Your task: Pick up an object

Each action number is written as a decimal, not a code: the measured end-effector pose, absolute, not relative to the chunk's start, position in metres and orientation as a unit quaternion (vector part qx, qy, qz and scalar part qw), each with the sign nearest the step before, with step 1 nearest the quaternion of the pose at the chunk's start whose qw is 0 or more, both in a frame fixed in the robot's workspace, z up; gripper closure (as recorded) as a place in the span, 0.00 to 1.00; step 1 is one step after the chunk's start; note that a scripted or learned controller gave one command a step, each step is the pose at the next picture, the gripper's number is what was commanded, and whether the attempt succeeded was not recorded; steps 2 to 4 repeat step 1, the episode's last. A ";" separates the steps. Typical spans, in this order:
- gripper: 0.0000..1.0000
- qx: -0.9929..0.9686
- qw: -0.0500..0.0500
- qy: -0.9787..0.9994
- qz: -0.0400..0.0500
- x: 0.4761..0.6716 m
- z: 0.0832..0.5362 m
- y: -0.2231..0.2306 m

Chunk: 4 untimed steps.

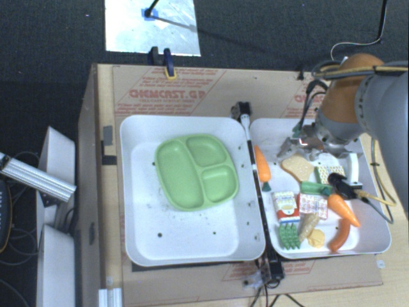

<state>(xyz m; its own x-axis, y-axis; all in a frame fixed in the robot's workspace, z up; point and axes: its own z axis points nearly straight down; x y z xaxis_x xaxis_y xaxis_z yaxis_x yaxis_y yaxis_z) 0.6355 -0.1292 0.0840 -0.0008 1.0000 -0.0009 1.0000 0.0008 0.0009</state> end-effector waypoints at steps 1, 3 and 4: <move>0.00 0.706 0.001 0.709 0.001 0.669 0.085 -0.104; 0.00 0.706 0.001 0.709 0.001 0.669 0.085 -0.104; 0.00 0.706 0.001 0.709 0.001 0.669 0.085 -0.104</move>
